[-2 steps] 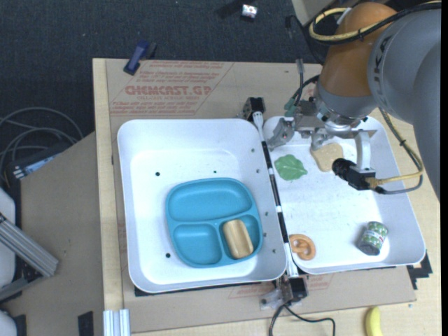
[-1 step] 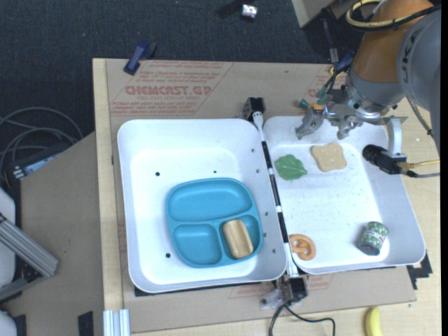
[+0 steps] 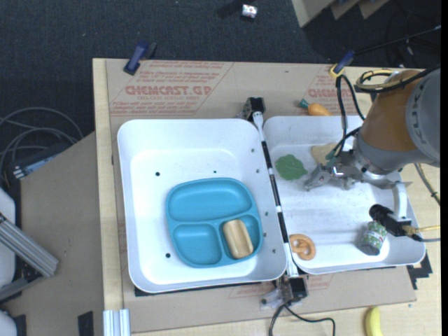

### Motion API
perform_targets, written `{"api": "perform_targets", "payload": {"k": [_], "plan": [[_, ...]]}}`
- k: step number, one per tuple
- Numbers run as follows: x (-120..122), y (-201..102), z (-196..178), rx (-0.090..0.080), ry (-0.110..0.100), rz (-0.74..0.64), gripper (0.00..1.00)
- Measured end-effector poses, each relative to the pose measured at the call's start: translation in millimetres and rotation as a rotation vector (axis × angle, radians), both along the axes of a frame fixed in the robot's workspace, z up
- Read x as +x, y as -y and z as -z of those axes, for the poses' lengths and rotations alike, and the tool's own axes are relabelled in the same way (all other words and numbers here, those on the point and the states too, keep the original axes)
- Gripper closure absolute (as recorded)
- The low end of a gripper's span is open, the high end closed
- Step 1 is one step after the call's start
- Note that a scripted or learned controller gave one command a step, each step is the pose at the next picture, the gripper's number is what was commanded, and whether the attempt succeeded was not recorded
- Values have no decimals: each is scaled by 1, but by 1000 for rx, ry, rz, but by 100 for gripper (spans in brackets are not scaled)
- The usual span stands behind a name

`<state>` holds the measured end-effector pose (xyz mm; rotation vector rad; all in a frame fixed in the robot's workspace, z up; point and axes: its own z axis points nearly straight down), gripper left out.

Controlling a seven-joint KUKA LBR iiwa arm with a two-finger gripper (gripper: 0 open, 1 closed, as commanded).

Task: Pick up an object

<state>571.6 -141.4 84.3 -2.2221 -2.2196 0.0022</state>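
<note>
Gripper (image 3: 315,179) low in right bin (image 3: 336,257), fingers spread, holding nothing, reaching toward green leaf (image 3: 289,166) just left. Looks lined up for grab. Pretzel (image 3: 302,246) near, bread (image 3: 237,238) on blue tray (image 3: 203,201).

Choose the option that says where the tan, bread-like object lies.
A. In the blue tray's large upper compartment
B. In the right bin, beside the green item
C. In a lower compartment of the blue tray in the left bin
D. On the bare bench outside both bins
C: the tan object rests in the lower right compartment of the blue tray, which sits in the left bin.
</note>
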Motion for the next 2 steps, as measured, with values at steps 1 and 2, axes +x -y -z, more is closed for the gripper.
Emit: {"api": "perform_targets", "payload": {"k": [1,2], "plan": [[79,-15,-51,0,5,-2,0],[67,30,0,0,-1,0,0]]}}
